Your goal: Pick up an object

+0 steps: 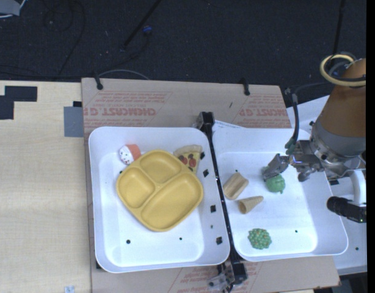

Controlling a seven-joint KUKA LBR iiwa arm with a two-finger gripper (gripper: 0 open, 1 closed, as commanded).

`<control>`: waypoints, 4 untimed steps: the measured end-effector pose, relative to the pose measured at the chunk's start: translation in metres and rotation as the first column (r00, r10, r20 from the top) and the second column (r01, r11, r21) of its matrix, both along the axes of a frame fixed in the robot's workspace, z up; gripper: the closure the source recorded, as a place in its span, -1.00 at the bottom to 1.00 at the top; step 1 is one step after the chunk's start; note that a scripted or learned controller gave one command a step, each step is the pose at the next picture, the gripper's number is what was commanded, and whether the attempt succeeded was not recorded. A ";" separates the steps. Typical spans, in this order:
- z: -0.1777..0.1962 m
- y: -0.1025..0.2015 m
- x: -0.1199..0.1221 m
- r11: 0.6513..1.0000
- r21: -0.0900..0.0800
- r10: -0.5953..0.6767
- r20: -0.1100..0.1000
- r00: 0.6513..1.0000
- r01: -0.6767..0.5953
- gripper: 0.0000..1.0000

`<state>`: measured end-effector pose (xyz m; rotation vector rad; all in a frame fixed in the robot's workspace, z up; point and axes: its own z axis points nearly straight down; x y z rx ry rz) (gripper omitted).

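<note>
My gripper (291,170) hangs over the right bin (325,237), near its right-hand middle, with its fingers spread open. A small green round object (275,184) lies on the bin floor just below the left fingertip (275,165), not between the fingers. Left of it lie a tan wedge (235,185) and a tan cone (250,204). A green broccoli-like piece (259,238) sits near the bin's front edge.
The left bin (108,237) holds a yellow divided plate (160,190), a pizza slice (189,157) and a small orange-and-white item (129,154) at its back. A black divider (215,182) runs between the bins.
</note>
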<state>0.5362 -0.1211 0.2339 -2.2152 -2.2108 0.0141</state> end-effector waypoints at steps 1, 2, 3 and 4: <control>0.007 0.000 0.002 1.000 -0.002 0.002 0.013 1.000 -0.002 -1.00; -0.058 0.000 -0.001 1.000 0.000 0.002 0.006 1.000 -0.002 -1.00; -0.115 -0.004 -0.011 1.000 0.000 0.001 0.006 1.000 -0.001 -1.00; -0.137 0.000 -0.002 1.000 0.006 0.003 0.034 0.999 -0.003 -1.00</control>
